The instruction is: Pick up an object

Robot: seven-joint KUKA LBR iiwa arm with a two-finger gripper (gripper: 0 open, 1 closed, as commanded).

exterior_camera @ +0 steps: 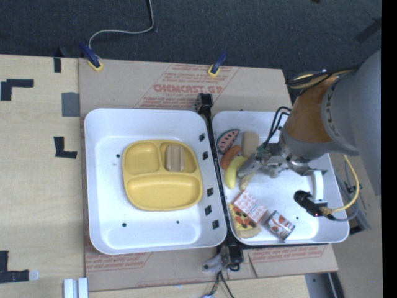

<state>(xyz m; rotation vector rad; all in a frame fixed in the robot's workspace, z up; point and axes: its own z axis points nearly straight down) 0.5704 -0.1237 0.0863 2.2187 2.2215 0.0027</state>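
a dark carpeted floor lies behind the cardboard-covered desk (pixel 186 85). the hand (pixel 247 168) reaches low into the right white shallow bin (pixel 322 228), its tips among the toy food; whether it grips anything i cannot tell. touching it are a yellow banana (pixel 230 174), an orange carrot (pixel 228 158) and a beige stick (pixel 249 143). nearby lies a watermelon slice (pixel 227 138). the left white bin (pixel 105 185) holds a yellow divided tray (pixel 162 180).

Even, bright overhead light, soft short shadows, mild glare on the white bins (pixel 99 185), slight overall softness.
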